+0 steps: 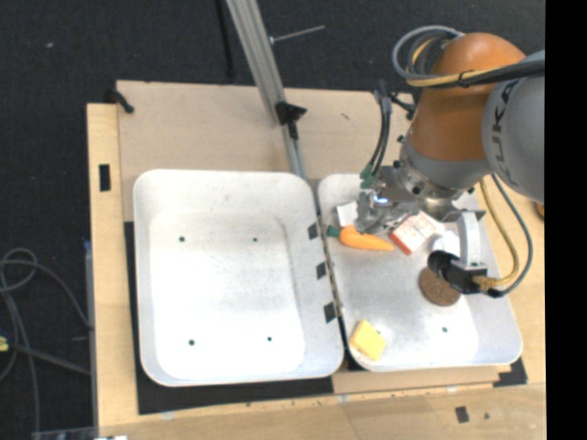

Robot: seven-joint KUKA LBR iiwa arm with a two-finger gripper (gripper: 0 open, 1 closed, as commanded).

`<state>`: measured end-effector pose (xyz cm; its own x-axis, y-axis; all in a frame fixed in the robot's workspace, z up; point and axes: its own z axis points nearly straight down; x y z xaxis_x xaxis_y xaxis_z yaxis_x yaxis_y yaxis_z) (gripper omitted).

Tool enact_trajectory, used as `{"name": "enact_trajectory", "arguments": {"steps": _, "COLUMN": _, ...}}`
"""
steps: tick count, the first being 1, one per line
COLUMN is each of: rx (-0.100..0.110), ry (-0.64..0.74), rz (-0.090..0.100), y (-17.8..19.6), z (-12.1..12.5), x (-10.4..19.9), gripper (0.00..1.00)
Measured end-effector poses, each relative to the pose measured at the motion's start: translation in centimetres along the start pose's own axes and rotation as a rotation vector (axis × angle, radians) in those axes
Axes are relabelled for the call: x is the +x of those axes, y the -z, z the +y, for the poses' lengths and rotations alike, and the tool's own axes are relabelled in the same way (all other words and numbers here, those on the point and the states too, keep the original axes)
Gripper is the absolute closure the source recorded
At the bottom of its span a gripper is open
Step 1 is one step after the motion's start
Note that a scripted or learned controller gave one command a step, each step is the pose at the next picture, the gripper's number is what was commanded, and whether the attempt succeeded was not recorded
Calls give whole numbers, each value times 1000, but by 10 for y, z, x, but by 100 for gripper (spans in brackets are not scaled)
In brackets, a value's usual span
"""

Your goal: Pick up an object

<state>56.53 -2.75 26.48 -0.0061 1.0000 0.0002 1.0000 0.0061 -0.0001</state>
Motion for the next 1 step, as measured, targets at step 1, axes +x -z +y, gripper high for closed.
{"name": "enact_trajectory", "arguments": {"steps": 1, "rx": 0, "ry": 1, "rz": 1, "y": -3, "z": -5, "x": 52, "gripper": 100}}
